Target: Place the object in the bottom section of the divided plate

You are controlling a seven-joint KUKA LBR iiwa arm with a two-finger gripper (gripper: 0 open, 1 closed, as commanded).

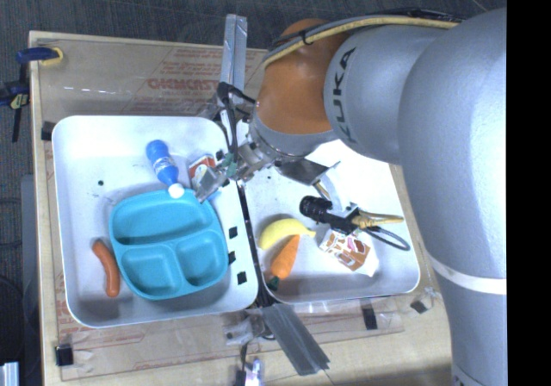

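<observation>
My gripper (pixel 217 176) hangs over the left bin (pixel 73 139), by the wall it shares with the right bin (pixel 400 277); whether it is open or closed I cannot tell; a small red and white packet (pixel 203 169) sits right at the fingertips, just far of the blue divided plate (pixel 168 246); a blue bottle (pixel 162 162) lies left of the packet; a sausage (pixel 108 267) lies left of the plate; banana (pixel 282 230), carrot (pixel 285 257) and scissors (pixel 349 219) rest in the right bin.

The arm (pixel 430 91) is bulky, smooth grey, with "KUKA" lettered in black, an orange band (pixel 297 87) and a yellow-black cable along its top.
</observation>
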